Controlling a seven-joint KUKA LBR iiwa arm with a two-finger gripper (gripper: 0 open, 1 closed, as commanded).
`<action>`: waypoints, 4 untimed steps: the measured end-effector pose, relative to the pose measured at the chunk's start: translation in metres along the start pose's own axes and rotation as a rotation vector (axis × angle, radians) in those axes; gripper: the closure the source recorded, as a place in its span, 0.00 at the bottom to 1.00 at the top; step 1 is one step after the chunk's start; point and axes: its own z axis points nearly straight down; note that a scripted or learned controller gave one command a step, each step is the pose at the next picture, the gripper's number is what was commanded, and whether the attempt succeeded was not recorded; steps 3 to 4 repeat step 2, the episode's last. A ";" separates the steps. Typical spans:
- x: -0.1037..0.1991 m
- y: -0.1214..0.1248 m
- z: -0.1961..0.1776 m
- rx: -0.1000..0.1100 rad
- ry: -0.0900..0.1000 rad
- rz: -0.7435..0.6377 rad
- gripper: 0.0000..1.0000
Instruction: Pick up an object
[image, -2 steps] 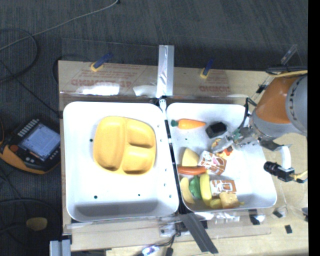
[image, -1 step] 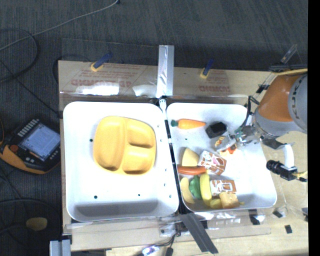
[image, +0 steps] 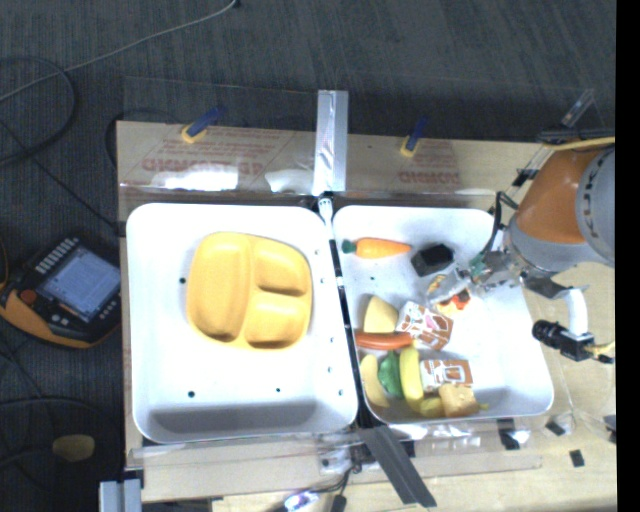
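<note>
Here pincer (image: 462, 285) in right bin (image: 520, 375) — grip state unclear — black object (image: 432, 258) just beside.

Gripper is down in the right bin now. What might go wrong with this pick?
The gripper sits among small items near the black block and a printed carton, so it may nudge them or grab nothing. The other toys, like the carrot, lie packed close together, so a neighbour could get dragged along.
</note>
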 end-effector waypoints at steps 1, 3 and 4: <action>0.000 0.002 -0.012 -0.006 -0.002 -0.001 1.00; 0.069 0.016 -0.101 0.015 -0.003 0.098 1.00; 0.069 0.016 -0.101 0.015 -0.003 0.098 1.00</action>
